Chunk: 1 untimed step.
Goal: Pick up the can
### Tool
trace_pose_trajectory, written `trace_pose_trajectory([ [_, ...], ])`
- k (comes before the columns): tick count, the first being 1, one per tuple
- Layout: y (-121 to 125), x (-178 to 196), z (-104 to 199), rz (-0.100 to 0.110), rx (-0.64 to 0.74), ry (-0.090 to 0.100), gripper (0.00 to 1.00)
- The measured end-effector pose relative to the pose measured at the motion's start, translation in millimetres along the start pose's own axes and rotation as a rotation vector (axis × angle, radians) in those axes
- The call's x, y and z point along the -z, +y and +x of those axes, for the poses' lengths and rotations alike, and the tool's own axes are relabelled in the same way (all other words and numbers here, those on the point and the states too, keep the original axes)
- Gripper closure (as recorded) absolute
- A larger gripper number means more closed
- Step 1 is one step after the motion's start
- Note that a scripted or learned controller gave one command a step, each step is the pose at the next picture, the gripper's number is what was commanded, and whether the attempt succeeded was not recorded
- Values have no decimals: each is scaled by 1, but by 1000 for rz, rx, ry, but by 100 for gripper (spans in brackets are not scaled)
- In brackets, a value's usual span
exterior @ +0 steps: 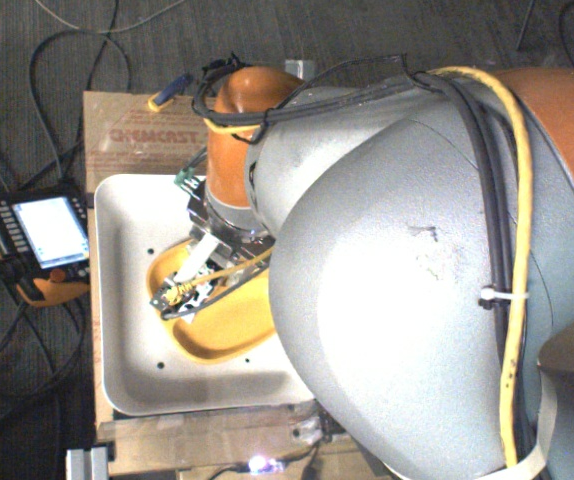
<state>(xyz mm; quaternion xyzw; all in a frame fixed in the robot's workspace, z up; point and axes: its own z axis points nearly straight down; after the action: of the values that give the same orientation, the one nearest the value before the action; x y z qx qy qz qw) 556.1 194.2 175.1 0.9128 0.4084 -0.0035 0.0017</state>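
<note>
My end effector [182, 293] hangs low inside the left white bin [117, 268], its tip down among yellow shapes near the bin's middle. I cannot tell from this angle how the end effector is set, or whether anything sits in it, because the metal parts and thin cables there run together into 1 tangle.

Just beneath and beside the tip lies a yellow curved object [222, 333], broad and shallow like a dish or bowl, resting on the bin floor. A smaller yellow piece shows just left of the tip, touching or overlapping that dish; I cannot tell if it is a separate thing. I cannot make out a can with any certainty anywhere in the bin.

Above the end effector sits my orange band [232, 143], and from there my grey arm [407, 268] swells out to the right, covering most of the desk and hiding the 2nd bin.

Behind the bin lies a sheet of brown cardboard [142, 138] with red lettering. On the dark floor to the left rests a handheld control pendant [45, 233] with a lit screen, and loose cables [67, 28] trail across the floor.
</note>
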Motion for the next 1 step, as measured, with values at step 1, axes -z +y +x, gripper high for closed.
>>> trace_pose_trajectory([
  [1,14,137,-11,-3,405,2,100],
])
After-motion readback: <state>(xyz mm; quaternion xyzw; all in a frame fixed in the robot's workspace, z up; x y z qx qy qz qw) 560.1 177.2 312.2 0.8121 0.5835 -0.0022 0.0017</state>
